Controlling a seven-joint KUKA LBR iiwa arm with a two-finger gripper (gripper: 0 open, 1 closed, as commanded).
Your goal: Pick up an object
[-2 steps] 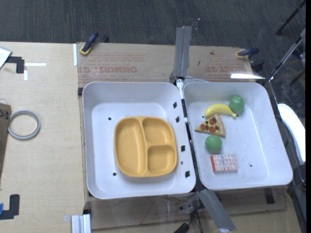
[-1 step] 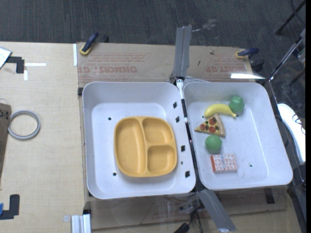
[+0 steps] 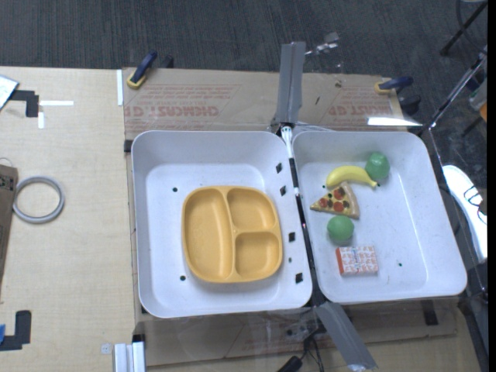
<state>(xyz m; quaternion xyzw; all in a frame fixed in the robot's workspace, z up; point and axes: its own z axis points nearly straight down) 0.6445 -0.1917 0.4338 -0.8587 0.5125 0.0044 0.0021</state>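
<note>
The right bin (image 3: 434,231) holds a yellow banana (image 3: 350,176), a pizza slice (image 3: 338,201), a green ball (image 3: 339,229), a second green piece (image 3: 377,164) beside the banana's tip, and a small red-and-white box (image 3: 357,260). In the left bin (image 3: 155,208) lies a yellow divided plate (image 3: 231,233) with three compartments.
A roll of tape (image 3: 36,199) lies on the wooden bench at the left. Cardboard (image 3: 209,103) with blue clamps sits behind the bins. A grey post (image 3: 291,84) rises at the joint between the bins.
</note>
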